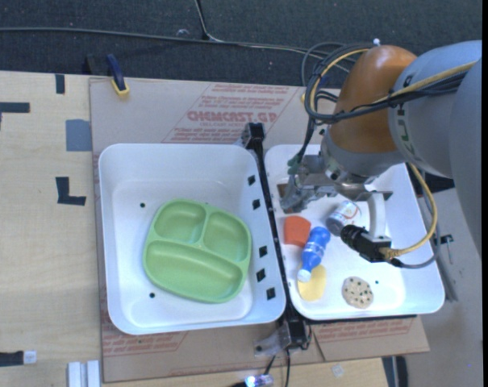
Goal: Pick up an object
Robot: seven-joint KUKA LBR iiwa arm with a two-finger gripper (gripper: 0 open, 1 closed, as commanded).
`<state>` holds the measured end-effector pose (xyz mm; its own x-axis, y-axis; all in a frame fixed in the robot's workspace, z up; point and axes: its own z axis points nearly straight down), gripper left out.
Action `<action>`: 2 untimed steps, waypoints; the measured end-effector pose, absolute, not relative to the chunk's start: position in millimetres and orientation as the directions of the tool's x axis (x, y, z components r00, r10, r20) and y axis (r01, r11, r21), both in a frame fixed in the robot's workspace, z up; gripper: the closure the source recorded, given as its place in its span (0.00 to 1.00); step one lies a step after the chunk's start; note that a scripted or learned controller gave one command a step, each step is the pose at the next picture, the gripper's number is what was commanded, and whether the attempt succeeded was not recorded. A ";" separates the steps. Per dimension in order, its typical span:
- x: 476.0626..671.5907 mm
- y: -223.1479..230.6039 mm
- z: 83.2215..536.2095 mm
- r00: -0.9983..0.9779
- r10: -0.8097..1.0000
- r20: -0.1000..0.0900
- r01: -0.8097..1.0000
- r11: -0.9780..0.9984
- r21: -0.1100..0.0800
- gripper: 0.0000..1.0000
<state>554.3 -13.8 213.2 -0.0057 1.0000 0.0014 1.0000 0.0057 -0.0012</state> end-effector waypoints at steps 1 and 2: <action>536.3 37.6 205.3 -0.006 1.000 0.001 1.000 0.006 -0.004 1.00; 515.1 86.7 222.8 -0.008 1.000 0.002 1.000 0.008 -0.002 1.00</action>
